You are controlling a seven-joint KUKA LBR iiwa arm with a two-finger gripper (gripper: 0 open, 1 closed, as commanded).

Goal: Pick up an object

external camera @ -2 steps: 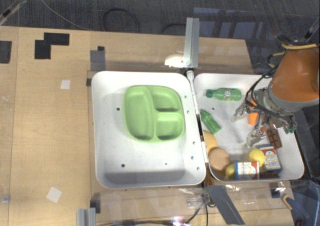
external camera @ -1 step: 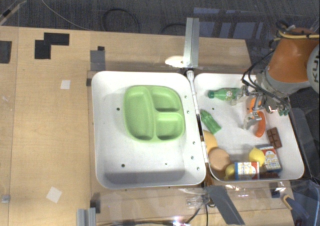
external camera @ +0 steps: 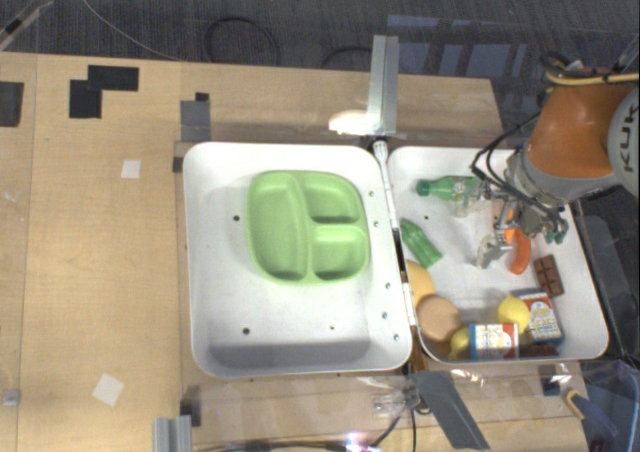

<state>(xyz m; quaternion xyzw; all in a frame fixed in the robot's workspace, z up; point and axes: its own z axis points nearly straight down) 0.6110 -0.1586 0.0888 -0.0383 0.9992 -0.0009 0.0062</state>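
My gripper (external camera: 512,240) hangs low over the right bin (external camera: 590,280), below the arm's orange band, and it is open. One grey finger (external camera: 489,251) points down-left. An orange carrot-like piece (external camera: 519,254) lies just right of that finger, under the gripper; I cannot tell whether they touch. A clear bottle with a green label (external camera: 445,187) lies to the upper left of the gripper. A brown chocolate bar (external camera: 547,275) lies to its lower right.
The right bin's front holds a lemon (external camera: 513,310), a small carton (external camera: 541,319), a blue can (external camera: 491,340), a brown bun (external camera: 437,317) and a green packet (external camera: 421,244). The left bin (external camera: 215,240) holds a green divided tray (external camera: 305,225).
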